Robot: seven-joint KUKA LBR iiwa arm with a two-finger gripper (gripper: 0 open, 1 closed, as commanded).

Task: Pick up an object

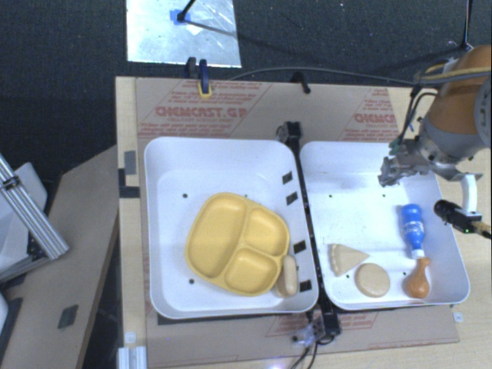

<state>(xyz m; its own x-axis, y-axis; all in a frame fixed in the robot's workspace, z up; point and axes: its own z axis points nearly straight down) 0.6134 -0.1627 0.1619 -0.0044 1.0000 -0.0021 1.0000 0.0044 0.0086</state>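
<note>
The arm [460, 106] is cut off at the right edge, so only its orange band and grey wrist show. The gripper [390, 172] hangs over the far part of the right bin [338, 167]; it is small and dark against the white, and I cannot tell how far it is open. Nothing shows between its tips.

The bottle [412, 227], blue with a white cap, lies flat in the right bin, near its right wall. Its long axis runs near to far, cap toward the near end. Just beyond the cap lies a brown pear-like piece [417, 280], its thin neck pointing far, close to the cap; whether they touch is hard to say. Left of it sit a round tan piece [373, 280] and a pale wedge [346, 257], close together, the wedge's point aimed right.

The left bin [177, 167] holds a yellow tray [234, 241] with three compartments, turned at a slant. A small beige roll [287, 275] lies against its near right corner, beside the bin's right wall.
</note>
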